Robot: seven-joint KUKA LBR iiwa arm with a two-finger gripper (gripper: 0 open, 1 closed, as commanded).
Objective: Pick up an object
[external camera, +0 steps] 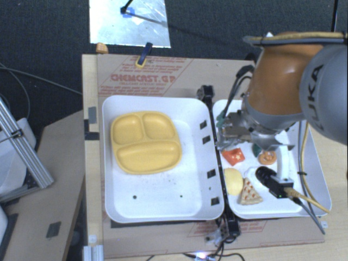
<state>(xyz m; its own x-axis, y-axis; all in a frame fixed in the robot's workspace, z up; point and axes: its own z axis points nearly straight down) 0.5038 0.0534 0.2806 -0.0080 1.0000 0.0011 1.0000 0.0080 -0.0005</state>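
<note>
My gripper (229,138) hangs low over the left part of the right bin (312,174), under the big grey and orange arm. Just below it lies a red toy piece (234,156). To the right of that piece sits a small orange round item (266,157). Nearer the front of the bin are a pale yellow round item (233,181) and a pizza slice (249,192). I see nothing held in the gripper. The arm hides the back of the right bin.
The left bin (157,200) holds a yellow divided plate (145,142) in its back half. A black clip rail (213,145) runs between the two bins. Cardboard (144,75) lies under the bins, with a silver sheet (129,14) beyond it.
</note>
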